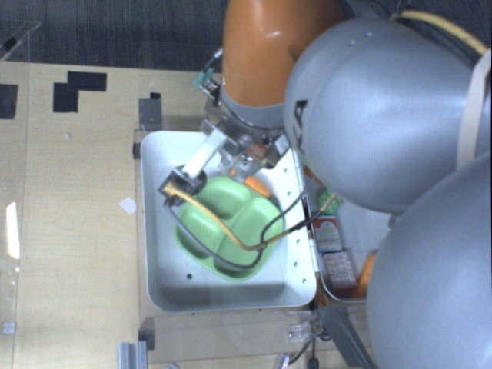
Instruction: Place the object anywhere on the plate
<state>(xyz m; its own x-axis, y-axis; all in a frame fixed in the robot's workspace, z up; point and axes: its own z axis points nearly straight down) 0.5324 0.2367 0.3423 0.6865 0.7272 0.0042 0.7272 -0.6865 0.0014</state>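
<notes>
The end effector [250, 154] hangs low over the pale green sectioned plastic plate [219, 206] in a shallow white bin [165, 283], likely for delivery. Whether it grips, I cannot tell. A small orange object [258, 185] lies just beneath it, at the plate's rim.

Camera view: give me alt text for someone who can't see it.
A grey robot arm with an orange band reaches from the right over a green divided plate in the left white bin. A small orange object shows by the plate's far edge, just under the wrist.
</notes>
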